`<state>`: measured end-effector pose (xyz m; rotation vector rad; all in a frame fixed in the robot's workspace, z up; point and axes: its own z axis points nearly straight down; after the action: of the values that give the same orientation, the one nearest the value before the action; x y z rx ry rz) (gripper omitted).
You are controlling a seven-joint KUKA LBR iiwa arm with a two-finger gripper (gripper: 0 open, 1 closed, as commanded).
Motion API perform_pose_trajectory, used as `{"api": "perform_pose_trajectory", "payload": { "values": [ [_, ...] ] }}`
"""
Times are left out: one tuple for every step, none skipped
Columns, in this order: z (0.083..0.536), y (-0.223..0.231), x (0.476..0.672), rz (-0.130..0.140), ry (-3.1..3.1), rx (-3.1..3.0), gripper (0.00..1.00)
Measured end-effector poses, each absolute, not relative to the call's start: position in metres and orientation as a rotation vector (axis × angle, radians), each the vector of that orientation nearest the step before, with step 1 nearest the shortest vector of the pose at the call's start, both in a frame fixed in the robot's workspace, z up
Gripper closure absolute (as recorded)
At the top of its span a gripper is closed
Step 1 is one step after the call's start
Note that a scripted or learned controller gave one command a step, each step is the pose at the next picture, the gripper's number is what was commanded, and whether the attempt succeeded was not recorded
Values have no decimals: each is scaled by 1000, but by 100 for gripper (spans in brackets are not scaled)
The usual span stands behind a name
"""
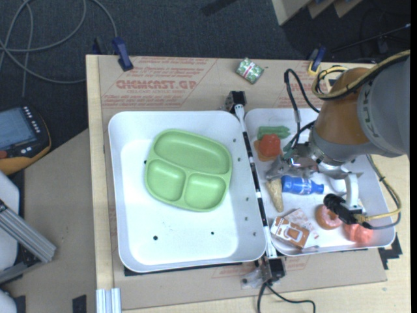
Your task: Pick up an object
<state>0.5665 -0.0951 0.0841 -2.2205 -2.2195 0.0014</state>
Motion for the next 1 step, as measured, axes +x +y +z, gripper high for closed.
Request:
{"api": "perform_pose_trajectory", "payload": {
  "values": [
    [84,-96,575,-1,-2222,-2222,0]
  ]
}}
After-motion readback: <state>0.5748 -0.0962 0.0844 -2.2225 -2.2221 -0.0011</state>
